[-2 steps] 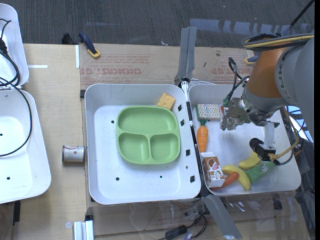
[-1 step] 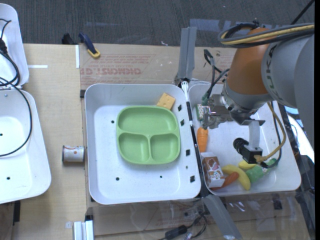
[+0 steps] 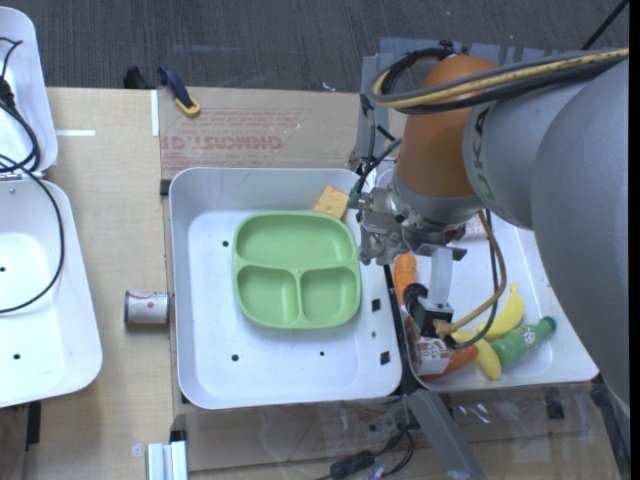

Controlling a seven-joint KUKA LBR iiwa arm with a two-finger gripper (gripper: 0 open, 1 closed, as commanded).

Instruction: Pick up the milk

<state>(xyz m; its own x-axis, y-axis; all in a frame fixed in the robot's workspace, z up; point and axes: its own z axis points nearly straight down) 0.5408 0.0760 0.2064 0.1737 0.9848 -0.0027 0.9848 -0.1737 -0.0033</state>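
The milk (image 3: 428,356) looks to be the small printed carton at the near edge of the right bin (image 3: 525,258), close to the wall it shares with the left bin (image 3: 200,268). The print is too small for you to read, so treat that as a likely match. It lies crowded: a carrot (image 3: 404,271) just behind it, a banana (image 3: 505,318) and a green bottle (image 3: 522,341) close on its far side.

The gripper (image 3: 380,243) hangs over the shared wall, toward the back of the bins and apart from the carton. The wrist hides its tip, so you cannot tell whether it is open or closed, and nothing is visibly held. In the left bin sit a green divided plate (image 3: 297,268) and a yellow wedge (image 3: 330,203) in the far corner.

You are, by my judgement, at the approach step: no grasp made. The next move calls for bringing the gripper toward the near edge, centring it over the carton, opening wide enough to straddle it, and descending without catching the carrot or the wall.
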